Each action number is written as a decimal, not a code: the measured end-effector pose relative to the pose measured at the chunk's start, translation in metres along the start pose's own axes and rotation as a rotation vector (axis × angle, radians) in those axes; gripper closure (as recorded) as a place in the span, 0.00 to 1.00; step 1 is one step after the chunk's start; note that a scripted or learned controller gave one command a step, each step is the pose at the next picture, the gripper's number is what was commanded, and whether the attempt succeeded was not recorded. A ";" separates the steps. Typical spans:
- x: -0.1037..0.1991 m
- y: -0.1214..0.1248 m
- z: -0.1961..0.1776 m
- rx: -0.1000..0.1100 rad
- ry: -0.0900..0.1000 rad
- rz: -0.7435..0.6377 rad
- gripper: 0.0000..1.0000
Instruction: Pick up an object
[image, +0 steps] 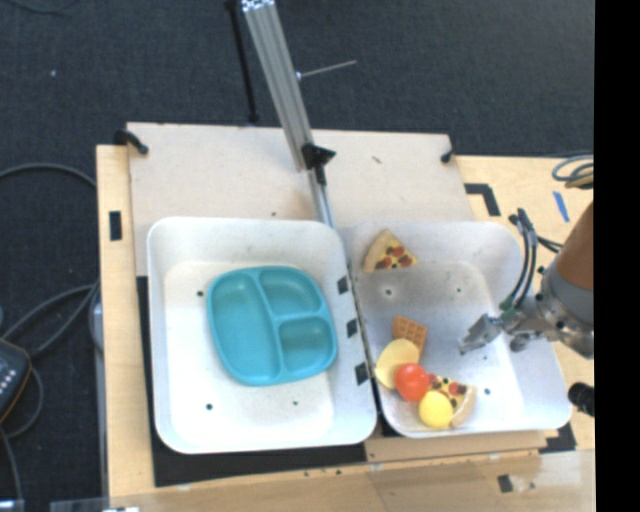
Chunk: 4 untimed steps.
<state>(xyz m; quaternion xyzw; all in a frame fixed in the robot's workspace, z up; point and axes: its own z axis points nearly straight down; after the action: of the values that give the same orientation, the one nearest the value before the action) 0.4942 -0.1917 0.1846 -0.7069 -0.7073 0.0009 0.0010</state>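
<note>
Closest to the camera, down in the front corner of the right bin (530, 400), there's a little heap of toy food. A yellow lemon-looking ball (435, 409) sits at the very front, a red tomato (411, 380) is touching it just behind, and both seem to rest on or against a pizza slice (456, 393) with a tan crust and red dots that pokes out to the right. A pale yellow rounded piece (394, 357), maybe a potato or a cheese wedge, leans on the tomato from the left, hard against the bin's left wall.

A bit further back there's a small orange waffle-like cracker (409, 331), square with a grid pattern, lying flat and just touching the pale piece.

About level with that, over on the right, the gripper (480, 335) hangs above the bare floor of the right bin, pointing left toward the pile but apart from everything. It's too small and blurry here, so I can't tell if it's released or clenched. Nothing visible in it.

In the left bin (180, 400), a teal divided plate (271, 323) with three compartments lies flat near the middle, tilted a bit.

Further back, near the far left corner of the right bin, a second pizza slice (387, 253) lies by itself, well apart from the heap.

Behind the bins, a metal rail (283, 85) runs off toward the top.
</note>
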 end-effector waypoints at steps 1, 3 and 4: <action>0.002 0.001 0.042 -0.001 -0.001 0.001 0.00; -0.001 0.003 0.073 -0.008 -0.002 0.005 1.00; 0.000 0.011 0.011 -0.011 -0.004 -0.003 1.00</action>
<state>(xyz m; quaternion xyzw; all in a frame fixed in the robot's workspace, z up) 0.5057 -0.1917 0.1739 -0.7059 -0.7083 -0.0019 -0.0043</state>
